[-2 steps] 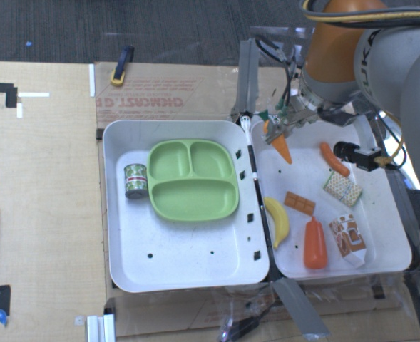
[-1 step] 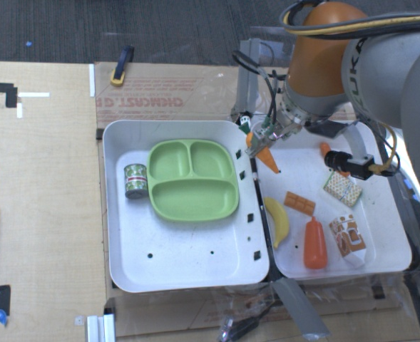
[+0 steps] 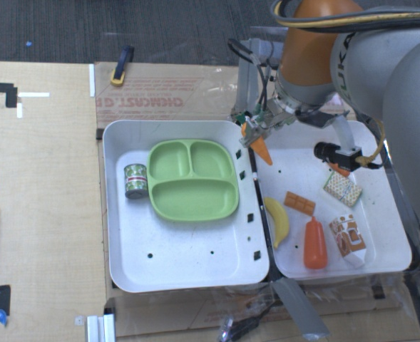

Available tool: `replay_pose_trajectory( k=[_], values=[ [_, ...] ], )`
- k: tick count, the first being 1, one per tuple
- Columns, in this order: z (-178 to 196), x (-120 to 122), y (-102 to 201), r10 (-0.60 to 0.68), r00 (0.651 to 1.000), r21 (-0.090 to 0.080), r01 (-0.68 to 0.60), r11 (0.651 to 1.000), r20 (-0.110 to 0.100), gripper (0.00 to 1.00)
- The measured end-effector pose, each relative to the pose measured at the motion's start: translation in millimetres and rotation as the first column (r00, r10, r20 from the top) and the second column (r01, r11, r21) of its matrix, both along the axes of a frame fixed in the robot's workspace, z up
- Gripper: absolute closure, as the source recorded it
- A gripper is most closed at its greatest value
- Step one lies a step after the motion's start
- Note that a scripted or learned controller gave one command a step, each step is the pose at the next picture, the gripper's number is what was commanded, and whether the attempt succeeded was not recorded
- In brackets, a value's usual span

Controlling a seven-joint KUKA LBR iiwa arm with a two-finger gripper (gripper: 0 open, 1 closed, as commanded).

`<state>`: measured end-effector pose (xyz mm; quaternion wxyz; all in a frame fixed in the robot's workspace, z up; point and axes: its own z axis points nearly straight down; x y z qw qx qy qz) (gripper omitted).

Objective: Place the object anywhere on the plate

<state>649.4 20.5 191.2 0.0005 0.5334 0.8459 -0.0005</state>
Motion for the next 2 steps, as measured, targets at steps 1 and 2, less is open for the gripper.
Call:
replay_pose_trajectory(
  k=[1,2],
  values=[
    [-17.4,-24.6,98.0,0.281,0.960,0.000,-0.281,0.960,-0.001,1.00],
    [-17.3,-24.4,97.5,0.281,0.960,0.000,-0.281,0.960,-0.001,0.00]
  ],
)
